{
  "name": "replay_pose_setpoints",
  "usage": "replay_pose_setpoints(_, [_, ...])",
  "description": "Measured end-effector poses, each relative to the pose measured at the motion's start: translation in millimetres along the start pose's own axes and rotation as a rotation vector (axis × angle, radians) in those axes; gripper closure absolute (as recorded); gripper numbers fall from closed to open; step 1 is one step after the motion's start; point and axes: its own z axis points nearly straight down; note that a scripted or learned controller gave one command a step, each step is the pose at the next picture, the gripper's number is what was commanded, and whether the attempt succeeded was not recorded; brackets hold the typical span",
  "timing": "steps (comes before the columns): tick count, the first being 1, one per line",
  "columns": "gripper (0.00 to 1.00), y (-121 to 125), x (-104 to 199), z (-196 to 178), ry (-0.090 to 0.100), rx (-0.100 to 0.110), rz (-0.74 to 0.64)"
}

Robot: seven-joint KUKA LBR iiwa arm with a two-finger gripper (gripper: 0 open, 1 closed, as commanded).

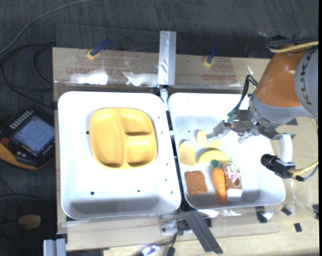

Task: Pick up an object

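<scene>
The right bin [257,103] holds a cluster of toy food at its near left. There is a pale yellow piece [202,137], a round yellow piece [186,152], a yellow-green wedge [213,156], a brown square biscuit [195,182], an orange carrot [219,181] and a small red-and-white carton [234,179]. My gripper [230,134] hangs over the middle of this bin, just right of and above the cluster. It looks open with nothing between its fingers, and one finger [217,130] points left toward the pale yellow piece.
In the left bin [75,191] lies a yellow divided tray [122,136]. A black part of the arm with a cable [275,164] sits over the right bin's right side. A metal divider [167,57] stands between the bins at the back.
</scene>
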Motion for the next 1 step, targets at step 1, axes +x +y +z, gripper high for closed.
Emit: replay_pose_setpoints(1, [0.0,-49.1,-29.8,101.2,-0.004,-0.012,0.014])
